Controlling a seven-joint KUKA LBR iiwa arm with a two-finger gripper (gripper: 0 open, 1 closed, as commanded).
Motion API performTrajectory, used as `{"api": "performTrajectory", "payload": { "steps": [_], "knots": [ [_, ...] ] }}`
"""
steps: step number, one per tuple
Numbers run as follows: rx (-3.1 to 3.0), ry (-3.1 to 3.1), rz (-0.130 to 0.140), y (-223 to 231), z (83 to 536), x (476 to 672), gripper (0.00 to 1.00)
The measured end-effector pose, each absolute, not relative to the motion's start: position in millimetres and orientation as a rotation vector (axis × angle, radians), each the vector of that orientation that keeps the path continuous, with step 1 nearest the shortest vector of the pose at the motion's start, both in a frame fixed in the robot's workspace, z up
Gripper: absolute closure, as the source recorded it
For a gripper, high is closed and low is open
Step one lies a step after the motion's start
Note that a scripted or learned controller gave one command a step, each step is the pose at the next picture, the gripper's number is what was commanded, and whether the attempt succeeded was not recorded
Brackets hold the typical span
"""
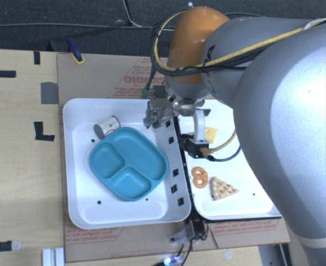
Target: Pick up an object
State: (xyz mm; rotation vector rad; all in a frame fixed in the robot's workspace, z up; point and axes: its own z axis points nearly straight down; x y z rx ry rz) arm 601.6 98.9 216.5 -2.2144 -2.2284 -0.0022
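- We see a blue divided plate (128, 163) lying flat in the left bin (74, 148), with a small can (106, 127) on its side just beside its upper left edge.
- The pincer (158, 115) hangs over that bin's upper right corner; we cannot tell its spread.
- The right bin (246, 206) holds a pretzel (199, 177), a pizza slice toy (223, 189) and a yellow piece (210, 134).

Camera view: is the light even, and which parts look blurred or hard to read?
Camera view: light is soft and fairly even; the blue tray casts a faint shadow in the left bin. The arm is close, large and soft. The gripper is dark and unclear; the small can lacks detail.
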Motion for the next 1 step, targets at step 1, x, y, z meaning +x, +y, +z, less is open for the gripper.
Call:
{"api": "performTrajectory", "payload": {
  "steps": [1],
  "knots": [
    [-2.218, -2.224, 0.003, 95.7, 215.8, 600.6, 0.0]
  ]
}}
